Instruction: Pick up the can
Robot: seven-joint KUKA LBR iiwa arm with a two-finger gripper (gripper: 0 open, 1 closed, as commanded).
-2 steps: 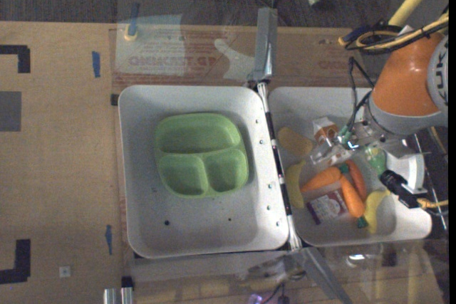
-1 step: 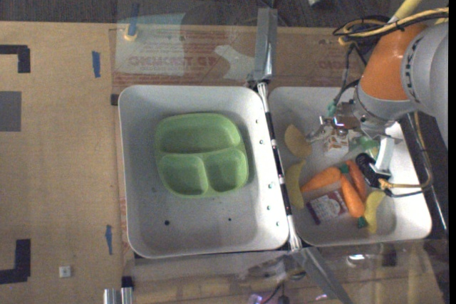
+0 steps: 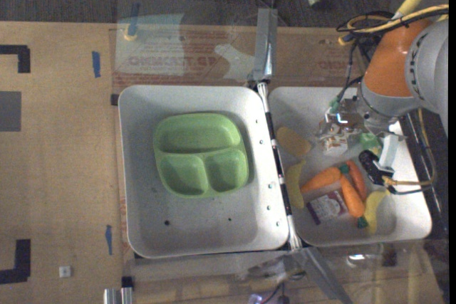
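The can (image 3: pixel 328 206), with a maroon and white label, lies on its side near the front of the right bin (image 3: pixel 406 224). My gripper (image 3: pixel 333 137) hangs over the back middle of that bin, well behind the can and apart from it. Two orange carrots (image 3: pixel 324 179) lie between the gripper and the can. Nothing is seen held.
The right bin also holds a tan oval piece (image 3: pixel 293 141), a yellow piece (image 3: pixel 294 187) by the left wall, a yellow banana (image 3: pixel 373 208) at the front right and a green item (image 3: pixel 370 142). In the left bin (image 3: pixel 135 210) sits a green divided plate (image 3: pixel 201 153).
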